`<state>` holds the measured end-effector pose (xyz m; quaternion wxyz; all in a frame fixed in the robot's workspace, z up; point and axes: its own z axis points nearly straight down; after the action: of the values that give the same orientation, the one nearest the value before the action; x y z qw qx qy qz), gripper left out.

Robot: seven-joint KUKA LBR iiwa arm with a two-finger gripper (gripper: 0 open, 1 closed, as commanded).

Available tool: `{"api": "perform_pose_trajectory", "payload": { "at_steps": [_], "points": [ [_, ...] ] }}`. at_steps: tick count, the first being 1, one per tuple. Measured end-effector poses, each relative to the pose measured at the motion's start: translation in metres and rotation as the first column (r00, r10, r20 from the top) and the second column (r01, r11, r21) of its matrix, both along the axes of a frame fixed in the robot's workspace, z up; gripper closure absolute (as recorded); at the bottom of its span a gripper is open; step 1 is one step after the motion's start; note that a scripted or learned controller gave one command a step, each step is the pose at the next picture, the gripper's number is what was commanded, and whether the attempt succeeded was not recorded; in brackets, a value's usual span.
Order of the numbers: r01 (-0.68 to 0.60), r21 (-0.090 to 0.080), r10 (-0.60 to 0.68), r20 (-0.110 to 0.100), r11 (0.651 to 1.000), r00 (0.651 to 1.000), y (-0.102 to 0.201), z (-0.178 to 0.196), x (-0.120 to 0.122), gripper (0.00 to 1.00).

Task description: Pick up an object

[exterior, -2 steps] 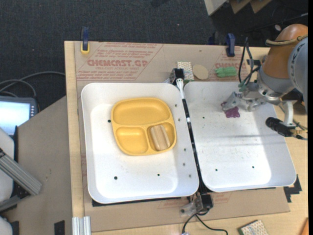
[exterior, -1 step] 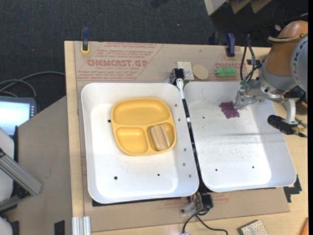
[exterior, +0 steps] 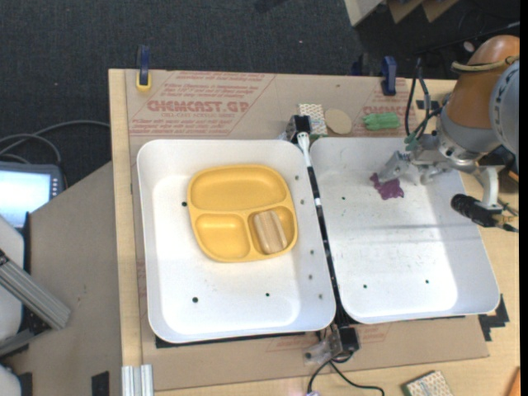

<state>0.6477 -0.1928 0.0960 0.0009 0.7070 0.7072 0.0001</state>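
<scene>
- Pincer [exterior: 394, 172] sat low in the right bin [exterior: 412, 295], just beside the purple object [exterior: 387, 187] near the bin's far edge; couldn't tell from this view how wide it stood or whether it had anything.
- Judgement: step in hand was closing on the purple piece. To do it well, centre over it, drop until the tips nearly met the bin floor, then close and lift straight up.
- Risk: the piece was small and flat-looking, so it could easily slip or get pushed aside.
- Purple object looked irregular, dark magenta, lying on bare white floor, nothing else touching it.
- Left bin [exterior: 165, 246] held a yellow tray [exterior: 239, 190] with a tan block [exterior: 267, 230] in one compartment, well apart.
</scene>
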Motion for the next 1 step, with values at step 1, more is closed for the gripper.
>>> {"api": "perform_pose_trajectory", "payload": {
  "at_steps": [1],
  "points": [
    [-0.004,0.0,0.004,0.002,1.0,1.0,0.0404,-0.0117,0.02,0.0]
  ]
}}
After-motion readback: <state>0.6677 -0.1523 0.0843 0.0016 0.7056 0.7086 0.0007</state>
